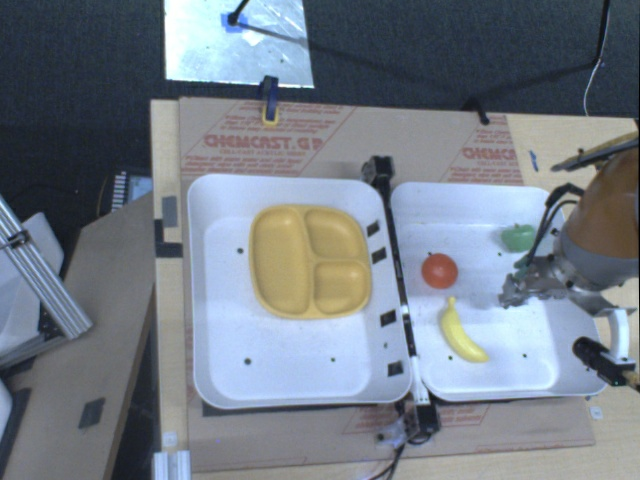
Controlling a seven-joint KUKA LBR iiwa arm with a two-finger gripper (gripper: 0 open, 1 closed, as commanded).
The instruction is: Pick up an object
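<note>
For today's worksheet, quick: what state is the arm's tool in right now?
Tool: low over the right bin, between the banana and the green object; open or closed cannot be told, and nothing is seen held in it.

the hand [515, 294] hangs low, arm reaching in from the right.

The arm [600, 230] is grey with a broad orange band; dark cables run alongside, ending in a grey metal gripper [514, 294].
</note>
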